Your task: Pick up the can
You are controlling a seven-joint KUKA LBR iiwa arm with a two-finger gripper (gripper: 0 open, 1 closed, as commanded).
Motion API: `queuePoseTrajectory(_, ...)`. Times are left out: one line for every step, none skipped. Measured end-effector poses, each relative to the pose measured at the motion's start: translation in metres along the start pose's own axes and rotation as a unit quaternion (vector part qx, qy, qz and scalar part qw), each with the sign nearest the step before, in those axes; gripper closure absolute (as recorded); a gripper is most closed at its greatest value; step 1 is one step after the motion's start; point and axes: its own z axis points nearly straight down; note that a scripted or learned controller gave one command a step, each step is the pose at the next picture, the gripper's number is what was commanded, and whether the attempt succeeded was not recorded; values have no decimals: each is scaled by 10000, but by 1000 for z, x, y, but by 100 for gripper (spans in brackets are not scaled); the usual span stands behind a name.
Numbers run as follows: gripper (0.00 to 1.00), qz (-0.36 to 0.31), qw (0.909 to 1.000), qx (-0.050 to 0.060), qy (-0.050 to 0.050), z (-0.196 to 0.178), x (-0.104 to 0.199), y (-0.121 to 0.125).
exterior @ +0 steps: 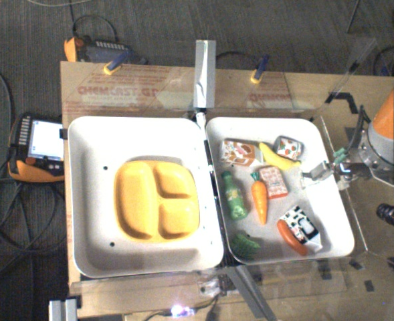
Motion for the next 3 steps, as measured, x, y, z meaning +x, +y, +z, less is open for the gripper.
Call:
queuePoseTrajectory(0, 0, 10000, 0, 0, 0, 0, 0)
queuePoseTrajectory(0, 266, 9996, -69, 25, 108, 2, 59)
queuePoseTrajectory(0, -1237, 9923, -2, -13, 0, 58, 85)
